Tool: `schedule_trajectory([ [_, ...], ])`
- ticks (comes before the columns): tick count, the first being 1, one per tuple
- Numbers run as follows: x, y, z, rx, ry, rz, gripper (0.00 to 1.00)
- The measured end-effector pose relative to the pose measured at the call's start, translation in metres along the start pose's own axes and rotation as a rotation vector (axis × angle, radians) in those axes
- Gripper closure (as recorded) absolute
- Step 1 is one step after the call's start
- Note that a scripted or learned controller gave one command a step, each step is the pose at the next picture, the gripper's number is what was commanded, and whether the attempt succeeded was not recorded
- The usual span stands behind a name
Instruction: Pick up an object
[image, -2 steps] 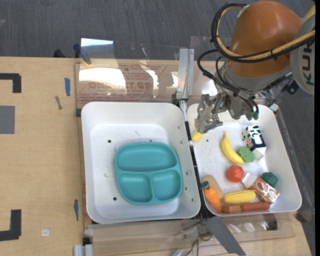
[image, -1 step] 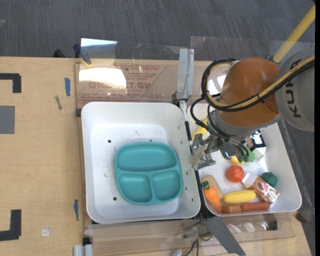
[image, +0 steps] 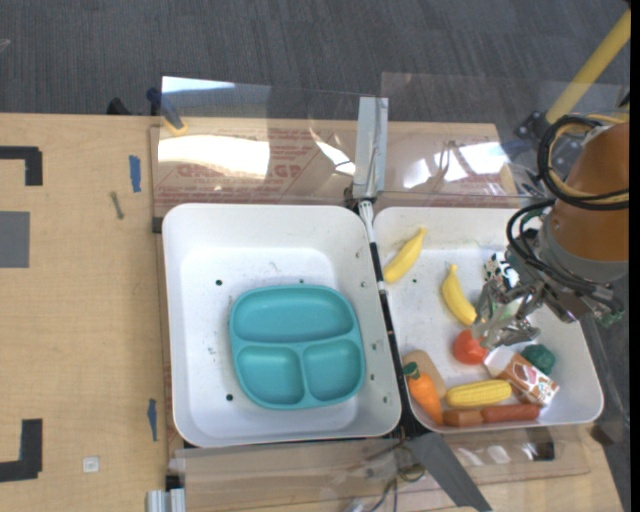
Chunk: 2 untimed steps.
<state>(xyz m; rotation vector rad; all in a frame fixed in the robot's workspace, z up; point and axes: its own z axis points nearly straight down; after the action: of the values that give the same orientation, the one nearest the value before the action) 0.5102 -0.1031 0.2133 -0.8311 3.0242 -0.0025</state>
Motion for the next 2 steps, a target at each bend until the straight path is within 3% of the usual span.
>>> schedule_trajectory([
  [1,-0.001,0.001,0.0,-0.001,0.0,-0.003,0.0],
  [2,-0.036,-0.036,0.107,-0.001,-0.001,-0.115,0.0],
])
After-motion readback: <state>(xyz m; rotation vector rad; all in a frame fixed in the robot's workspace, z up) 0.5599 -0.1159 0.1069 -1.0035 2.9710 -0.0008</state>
